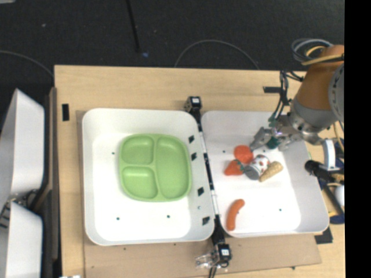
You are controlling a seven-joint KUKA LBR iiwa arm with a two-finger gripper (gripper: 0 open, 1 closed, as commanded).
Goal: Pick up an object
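Wooden bench (dark floor behind), two white bins, gripper spread wide, holding nothing.

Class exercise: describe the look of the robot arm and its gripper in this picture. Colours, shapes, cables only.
The arm is a thick rounded body, grey with an orange band above the wrist. Dark cables run down its side, and pale looped cables sit behind it. The gripper is small, dark grey metal, with thin parts too blurred to make out in detail.

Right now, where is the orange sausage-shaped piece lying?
The orange sausage-shaped piece lies in the right bin, near its front left corner, apart from the small cluster of toys further back.
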